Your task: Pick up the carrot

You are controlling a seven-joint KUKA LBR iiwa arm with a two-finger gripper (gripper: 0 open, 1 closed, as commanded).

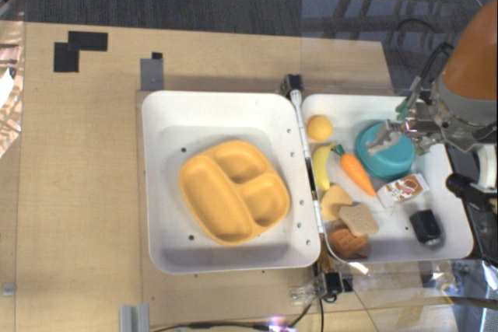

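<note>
The claw (394, 132) hung over the teal bowl (387, 153) in the right bin (459, 245), its metal fingertips above the bowl's upper rim, and whether the fingers were open or shut could not be told from this slanted view. Nothing showed between them. The grey arm (471, 62) with its orange band reached in from the right, above the bowl.

The carrot (357, 172) lay just left of the bowl, touching or nearly touching its lower-left side. Its long axis ran diagonally: the thick end pointed up and to the left, away from the bowl, where a bit of green showed, and the narrow tip pointed down and to the right, toward a small printed packet (403, 188) that sat just below the bowl.

Left of the bowl, past the carrot, a banana (320, 166) lay lengthwise beside the bin's left wall, and a round yellow fruit (319, 127) sat up and to the left of the bowl. Below and left of the bowl were a pale wedge (334, 200), a slice of bread (359, 220) and a brown roll (348, 243), close together. A small black object (426, 226) lay below and right of the bowl.

Well left of the bowl, the left bin (156, 167) held a yellow divided plate (233, 202).
</note>
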